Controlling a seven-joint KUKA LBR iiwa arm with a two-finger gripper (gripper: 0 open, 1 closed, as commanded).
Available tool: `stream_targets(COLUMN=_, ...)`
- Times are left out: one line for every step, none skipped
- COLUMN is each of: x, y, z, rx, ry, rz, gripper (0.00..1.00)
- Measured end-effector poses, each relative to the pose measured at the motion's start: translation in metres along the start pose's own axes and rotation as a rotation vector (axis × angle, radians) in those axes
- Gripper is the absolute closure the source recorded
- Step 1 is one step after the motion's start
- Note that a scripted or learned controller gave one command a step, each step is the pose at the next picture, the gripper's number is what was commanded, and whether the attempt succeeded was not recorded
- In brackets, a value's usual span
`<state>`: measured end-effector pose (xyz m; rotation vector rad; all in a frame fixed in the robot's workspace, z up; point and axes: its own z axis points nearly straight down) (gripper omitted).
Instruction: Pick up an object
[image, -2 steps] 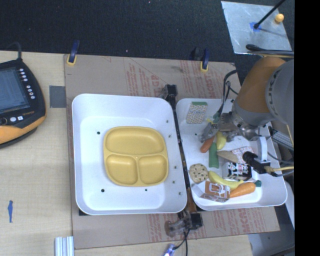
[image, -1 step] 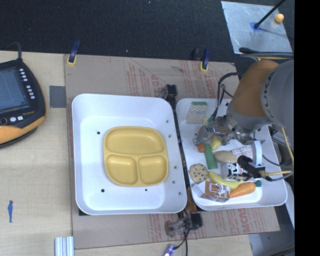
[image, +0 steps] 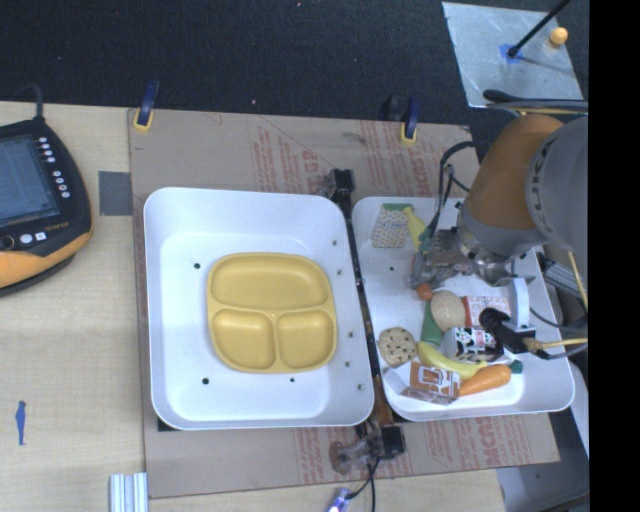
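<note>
- Reaching down into the right bin (image: 395, 400), the end effector (image: 432, 268) sits low near the middle of that bin; how it is set cannot be told, and nothing can be seen in its hold.
- Just below the end effector lies a small orange-red ball (image: 424, 292).
- Next to that is a pale egg-shaped thing (image: 448, 309), and a dark green piece (image: 431, 322) sits at its left side.
- A round cookie (image: 397, 346) lies near the left wall of this bin.
- A yellow banana (image: 447, 357) lies beside the cookie, and an orange carrot (image: 484, 379) lies just below it.
- A small carton (image: 432, 381) is touching the carrot's left end.
- A black and white toy (image: 468, 343) sits above the carrot.
- A little card or packet (image: 390, 228) lies at the top of the bin, with something yellow (image: 416, 228) just beside it.
- The left bin (image: 180, 330) holds a yellow plate (image: 272, 310) with three parts.
- The grey arm (image: 530, 195) with its orange band comes in from the right.
- Both bins sit on brown cardboard (image: 250, 150) on the worktop (image: 60, 350).
- A screen pad (image: 35, 200) lies at the far left.
</note>
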<state>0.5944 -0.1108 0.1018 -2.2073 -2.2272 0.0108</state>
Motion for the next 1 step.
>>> stream_targets(x=0.0584, y=-0.0407, z=-0.0902, rx=-0.006, ry=0.0, rz=0.002, gripper=1.0)
